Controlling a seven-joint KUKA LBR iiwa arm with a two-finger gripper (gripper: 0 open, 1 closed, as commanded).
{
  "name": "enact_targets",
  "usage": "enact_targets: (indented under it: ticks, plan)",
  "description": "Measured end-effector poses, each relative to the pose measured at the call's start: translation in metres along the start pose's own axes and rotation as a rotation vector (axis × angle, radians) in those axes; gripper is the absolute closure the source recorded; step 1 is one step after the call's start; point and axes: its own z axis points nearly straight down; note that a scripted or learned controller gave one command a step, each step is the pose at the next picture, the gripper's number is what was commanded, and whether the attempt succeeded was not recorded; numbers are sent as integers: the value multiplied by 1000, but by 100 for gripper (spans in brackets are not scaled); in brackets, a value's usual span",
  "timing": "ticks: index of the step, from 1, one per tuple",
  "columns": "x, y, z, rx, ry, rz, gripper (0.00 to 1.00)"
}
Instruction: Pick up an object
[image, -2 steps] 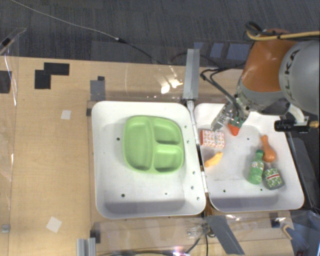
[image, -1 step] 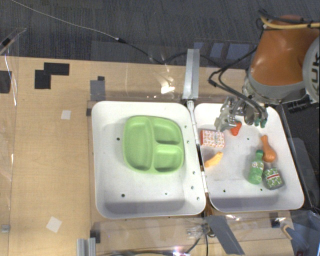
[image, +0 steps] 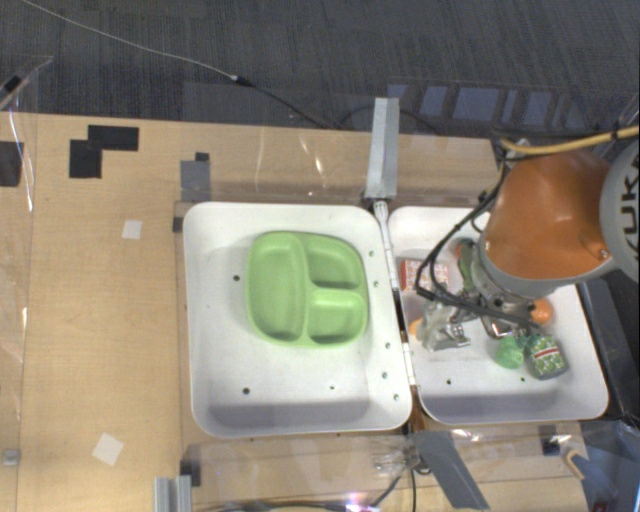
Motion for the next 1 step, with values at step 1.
enact_targets:
  ticks: [1]
  plan:
    - [-49,61,10,-1,-4,267,100]
